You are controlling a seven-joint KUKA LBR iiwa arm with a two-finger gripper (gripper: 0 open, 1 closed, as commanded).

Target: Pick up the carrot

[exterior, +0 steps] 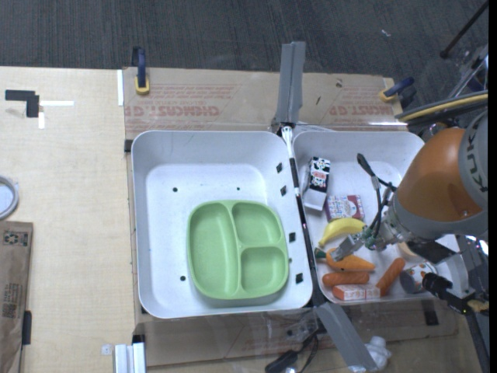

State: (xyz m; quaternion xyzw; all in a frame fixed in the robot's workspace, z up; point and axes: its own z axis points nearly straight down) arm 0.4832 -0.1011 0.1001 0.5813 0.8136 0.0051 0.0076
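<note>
The carrot (353, 263), orange and lying roughly left to right, rests in the right bin (404, 140) near its front left, just below a yellow banana (342, 228). My gripper (351, 246) hangs low between the banana and the carrot, right above the carrot's upper edge, on the grey arm with the orange band (441, 181) that reaches in from the right. I cannot see anything lifted off the bin floor.
Around the carrot lie a second orange piece (345, 279), a red-orange stick (390, 276), a small red box (356, 293), a pink packet (344, 207) and a black-and-white carton (319, 173). A green divided plate (237, 249) sits in the left bin (155, 208).
</note>
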